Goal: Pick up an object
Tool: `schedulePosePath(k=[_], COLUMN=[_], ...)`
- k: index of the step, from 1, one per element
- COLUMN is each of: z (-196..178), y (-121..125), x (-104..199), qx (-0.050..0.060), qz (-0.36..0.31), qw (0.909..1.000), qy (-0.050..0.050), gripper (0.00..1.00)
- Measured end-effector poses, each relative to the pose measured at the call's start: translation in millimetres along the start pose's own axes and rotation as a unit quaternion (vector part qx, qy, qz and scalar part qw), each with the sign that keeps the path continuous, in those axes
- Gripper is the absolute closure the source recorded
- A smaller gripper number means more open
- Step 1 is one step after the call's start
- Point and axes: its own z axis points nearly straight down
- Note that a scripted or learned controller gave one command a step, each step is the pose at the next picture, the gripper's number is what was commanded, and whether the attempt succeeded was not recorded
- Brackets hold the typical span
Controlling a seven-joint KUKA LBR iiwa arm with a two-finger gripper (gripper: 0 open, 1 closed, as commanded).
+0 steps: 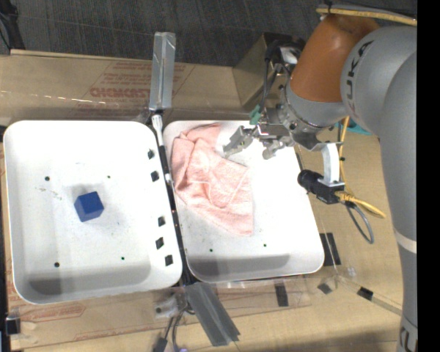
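A crumpled pink cloth point(211, 178) lies in the right bin point(293, 233), spread over its left and upper part. A small blue cube point(89, 205) sits in the left bin point(29, 167), left of its middle. My gripper point(252, 144) hangs over the upper part of the right bin, just above the cloth's top right edge. Its two fingers stand apart, open, with nothing between them. The left finger point(235, 141) is over the cloth's edge, the right finger point(273, 148) over bare white floor.
A metal divider bar point(161, 72) rises between the two bins at the back. Brown cardboard point(81, 79) lies behind the bins. Cables and a black connector point(319, 185) hang off the arm beside the right bin's right rim.
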Motion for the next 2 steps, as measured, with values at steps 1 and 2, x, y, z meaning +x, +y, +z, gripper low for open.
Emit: schedulePosePath(k=[1,2], z=[88,26], y=[22,26], x=[-29,-22], qx=[0.000,-0.002], qz=[-0.022,-0.007], qw=[0.9998,1.0000], qy=[0.000,0.000], gripper=[0.00,0.00])
